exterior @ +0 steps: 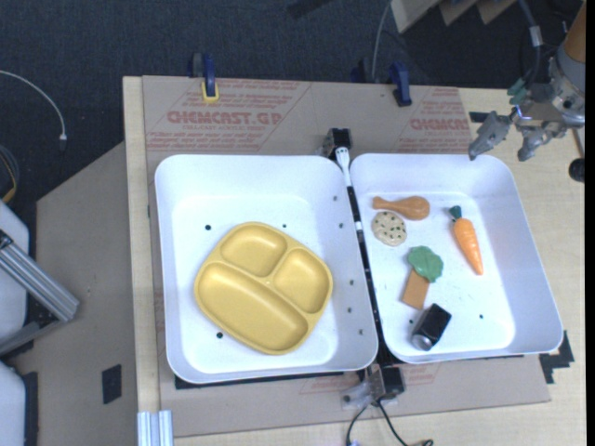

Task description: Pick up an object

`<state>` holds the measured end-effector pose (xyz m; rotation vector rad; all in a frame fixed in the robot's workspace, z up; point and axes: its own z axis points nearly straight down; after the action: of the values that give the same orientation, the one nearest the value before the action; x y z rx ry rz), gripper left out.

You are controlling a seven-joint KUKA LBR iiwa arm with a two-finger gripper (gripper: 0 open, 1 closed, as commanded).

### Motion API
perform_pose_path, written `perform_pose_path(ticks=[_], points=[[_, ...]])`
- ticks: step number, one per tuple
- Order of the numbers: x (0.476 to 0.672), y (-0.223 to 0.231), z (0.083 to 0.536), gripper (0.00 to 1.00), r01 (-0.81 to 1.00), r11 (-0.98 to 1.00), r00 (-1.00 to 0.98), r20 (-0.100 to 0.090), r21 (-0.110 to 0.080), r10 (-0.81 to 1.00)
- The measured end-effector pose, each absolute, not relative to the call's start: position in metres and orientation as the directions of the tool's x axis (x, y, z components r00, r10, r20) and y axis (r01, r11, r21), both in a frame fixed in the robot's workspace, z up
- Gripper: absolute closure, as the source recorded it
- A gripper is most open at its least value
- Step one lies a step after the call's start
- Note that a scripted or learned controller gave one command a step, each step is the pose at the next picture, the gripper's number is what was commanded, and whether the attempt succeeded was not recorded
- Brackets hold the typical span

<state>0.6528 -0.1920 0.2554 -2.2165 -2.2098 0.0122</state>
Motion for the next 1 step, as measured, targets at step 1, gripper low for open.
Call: perform_pose_path(ticks=[1], points=[[0.6552,-0.1913,0.2643,0.00,1.000,0.000,0.000,0.000,0.000,1.000]])
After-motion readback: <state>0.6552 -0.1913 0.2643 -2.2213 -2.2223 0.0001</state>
